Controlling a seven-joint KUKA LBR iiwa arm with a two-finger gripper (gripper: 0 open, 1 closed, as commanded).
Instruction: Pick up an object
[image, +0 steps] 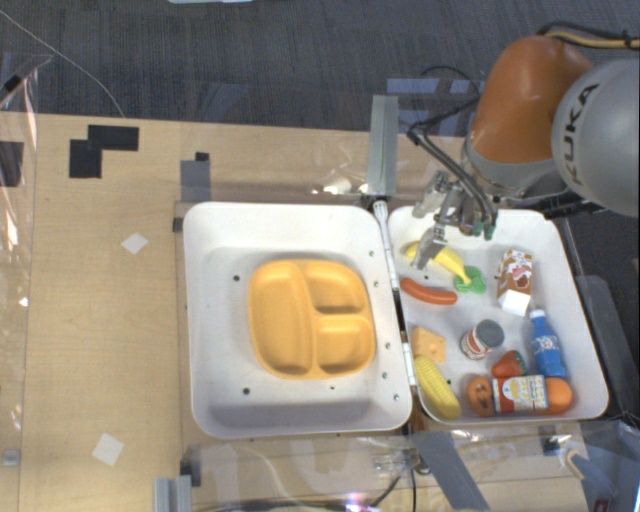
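Note:
My gripper (430, 225) hangs over the far left part of the right bin (560, 250), its fingers apart with nothing between them. Just below it lies a yellow banana (448, 263) with a green piece (472, 284) at its right end. A red sausage (428, 292) lies a little nearer the front. Further forward are a cheese wedge (430, 345), a corn cob (437, 386) and a small can (485, 338). A brown and white carton (515, 280), a blue bottle (545, 345) and a red bottle (520, 393) lie on the bin's right side.
The left bin (215, 300) holds a yellow divided tray (310, 318). A metal post (382, 140) stands behind the seam between the bins. The grey and orange arm (540, 100) reaches in from the upper right, above the right bin's far edge.

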